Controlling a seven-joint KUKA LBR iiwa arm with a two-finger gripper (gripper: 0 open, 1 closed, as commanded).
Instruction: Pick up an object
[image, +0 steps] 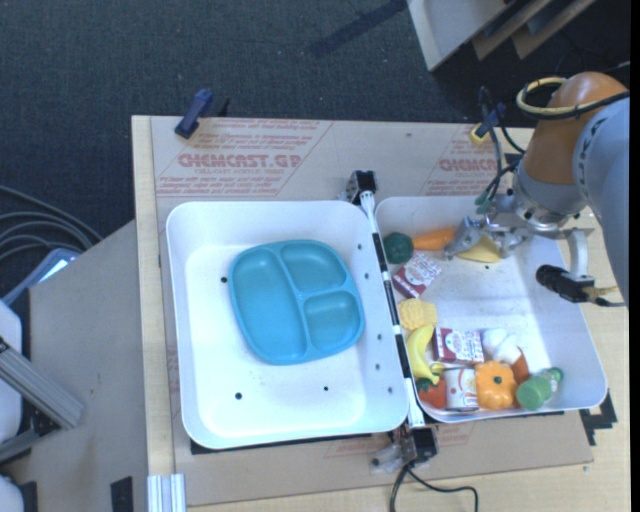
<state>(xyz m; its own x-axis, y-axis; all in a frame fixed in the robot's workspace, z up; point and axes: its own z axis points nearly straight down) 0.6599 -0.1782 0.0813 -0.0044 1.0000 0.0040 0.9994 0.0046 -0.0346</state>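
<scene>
Your gripper (487, 237) is sitting low in the far part of the right bin (575, 335), hanging off the grey arm (575, 150) that is reaching in from the right with its orange band at the top. You cannot tell how it is set from this angle; the metal parts are blurring together over a yellow piece (483, 253) lying right at its tip, and you cannot tell if that piece is being gripped or just lying beneath.

Just left of the gripper, an orange carrot-like toy (434, 240) is lying beside a dark green round toy (399, 245), both near the bin's far left corner. A red-and-white packet (417, 272) is lying just in front of those.

Most of the objects are crowding the near left of the right bin: a corn cob (418, 315) touching a banana (421, 352), a red-and-white carton (458, 346), a white egg-like piece (508, 348), an orange pumpkin (494, 385) and a green toy (535, 389) by the near wall. All of these are well apart from the gripper.

The left bin (200, 400) is holding a blue divided plate (297, 300), lying flat near its middle. Both bins are sitting side by side on the worktop (160, 160), which is covered by brown printed board. A blue clip (193, 112) is sitting at the board's far left corner.
</scene>
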